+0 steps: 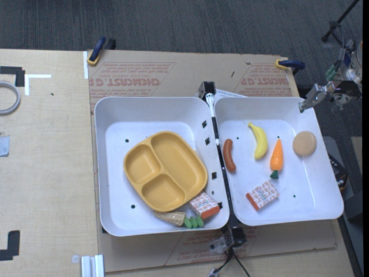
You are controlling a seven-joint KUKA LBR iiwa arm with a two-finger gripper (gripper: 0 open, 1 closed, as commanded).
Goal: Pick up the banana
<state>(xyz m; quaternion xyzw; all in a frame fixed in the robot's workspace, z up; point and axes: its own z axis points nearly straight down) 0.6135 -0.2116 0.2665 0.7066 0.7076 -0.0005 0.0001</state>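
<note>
Waiting to be picked up, the banana [259, 140] lies in the right bin [323, 206], near the middle of the frame's right half, between a sausage [229, 155] and a carrot [277, 156]. It touches neither. The gripper [311, 97] sits at the upper right, off the bin's top corner, with nothing in it; how wide it is open is too small to tell. The job looks like it is just starting. Next it must reach left and down over the banana. Cardboard [144, 77] lies under both bins, and dark carpet [190, 10] fills the top.
</note>
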